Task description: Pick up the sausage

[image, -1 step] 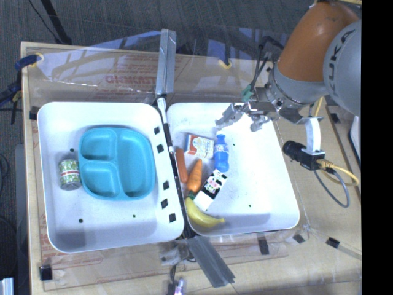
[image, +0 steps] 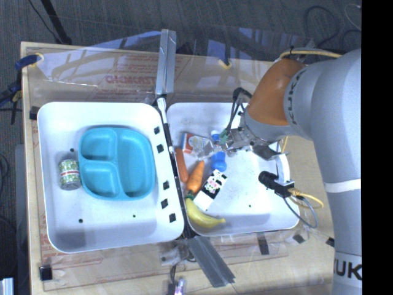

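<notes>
The sausage [image: 180, 165] lies in the right bin [image: 270, 217], along its left wall, reddish-brown and slim, pointing near to far. Just to its right an orange carrot [image: 196, 174] leans at a slant, touching it or nearly so. A banana [image: 201, 217] curves at the near left corner, and a black-and-white carton [image: 213, 184] sits beside a blue item [image: 218, 162]. The gripper [image: 222, 138] hangs low over the bin's far part; whether it is spread or closed cannot be told. The left bin [image: 55, 226] holds a blue divided tray [image: 116, 163] and a small can [image: 69, 173].

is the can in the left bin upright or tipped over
Tipped over: the can lies on its side on the left bin floor.
</notes>
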`<state>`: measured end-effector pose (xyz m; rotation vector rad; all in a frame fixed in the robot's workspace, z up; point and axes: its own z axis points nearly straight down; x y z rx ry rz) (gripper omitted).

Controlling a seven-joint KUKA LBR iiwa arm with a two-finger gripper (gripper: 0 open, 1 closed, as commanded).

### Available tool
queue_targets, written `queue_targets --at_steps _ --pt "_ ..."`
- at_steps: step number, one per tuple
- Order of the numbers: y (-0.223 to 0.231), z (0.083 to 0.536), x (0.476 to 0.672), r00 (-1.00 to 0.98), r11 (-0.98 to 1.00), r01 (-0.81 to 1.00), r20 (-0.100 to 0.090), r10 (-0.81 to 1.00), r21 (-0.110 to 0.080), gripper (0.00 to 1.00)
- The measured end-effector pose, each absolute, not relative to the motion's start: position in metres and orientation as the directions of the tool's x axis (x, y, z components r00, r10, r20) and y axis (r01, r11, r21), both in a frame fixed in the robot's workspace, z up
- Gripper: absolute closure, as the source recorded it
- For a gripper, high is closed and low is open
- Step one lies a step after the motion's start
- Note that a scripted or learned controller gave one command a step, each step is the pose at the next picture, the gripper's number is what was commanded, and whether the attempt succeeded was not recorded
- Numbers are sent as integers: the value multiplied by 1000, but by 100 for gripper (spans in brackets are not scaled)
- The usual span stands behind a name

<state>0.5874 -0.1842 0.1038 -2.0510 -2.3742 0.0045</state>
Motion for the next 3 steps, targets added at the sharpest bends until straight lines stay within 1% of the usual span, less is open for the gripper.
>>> queue_targets --at_steps 1,2,3 --pt "-209 92 591 32 -32 999 -1 999 -1 0" --pt "-208 102 591 28 -28 1000 0 1000 -1 100" --pt "-197 192 597 -131 131 991 0 991 -1 100"
